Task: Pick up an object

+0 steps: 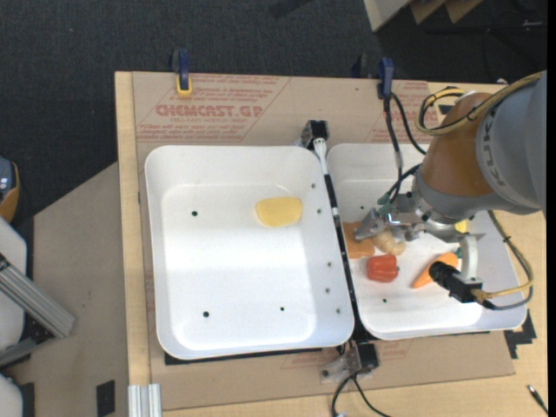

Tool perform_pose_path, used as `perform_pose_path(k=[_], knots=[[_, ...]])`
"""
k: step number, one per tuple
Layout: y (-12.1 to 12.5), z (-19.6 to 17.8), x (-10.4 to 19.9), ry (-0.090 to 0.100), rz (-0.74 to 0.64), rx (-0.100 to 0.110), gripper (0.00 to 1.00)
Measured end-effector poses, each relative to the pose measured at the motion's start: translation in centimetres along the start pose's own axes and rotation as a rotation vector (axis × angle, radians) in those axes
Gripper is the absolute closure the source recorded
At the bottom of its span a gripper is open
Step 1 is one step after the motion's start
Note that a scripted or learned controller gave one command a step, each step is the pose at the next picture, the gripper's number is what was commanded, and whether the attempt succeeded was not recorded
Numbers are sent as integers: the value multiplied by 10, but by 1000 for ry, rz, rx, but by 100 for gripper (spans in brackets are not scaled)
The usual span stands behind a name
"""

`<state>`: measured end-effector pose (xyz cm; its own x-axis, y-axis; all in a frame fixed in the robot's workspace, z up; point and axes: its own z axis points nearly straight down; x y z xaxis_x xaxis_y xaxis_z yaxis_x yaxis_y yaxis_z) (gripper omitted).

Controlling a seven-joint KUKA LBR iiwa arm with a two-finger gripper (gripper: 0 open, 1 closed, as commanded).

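- While the arm (486, 159) leans over the right bin (417, 315), the gripper (388, 226) sits low among the objects there; whether it is spread or closed I cannot tell.
- Candidates lie close by: a red object (382, 269) just below the gripper, an orange piece (357, 237) touching its left side, another orange piece (432, 272) nearby.
- A yellow object (279, 211) rests alone in the left bin (234, 320).
- I judge this the reach-and-grasp step; next comes closing on one item, then lifting straight up.
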<state>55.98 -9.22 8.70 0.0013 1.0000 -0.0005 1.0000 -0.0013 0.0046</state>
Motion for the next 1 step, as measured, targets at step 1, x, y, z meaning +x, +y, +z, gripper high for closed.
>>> perform_pose_path(k=[1], knots=[[-28,0,-3,1,1,-1,0]])
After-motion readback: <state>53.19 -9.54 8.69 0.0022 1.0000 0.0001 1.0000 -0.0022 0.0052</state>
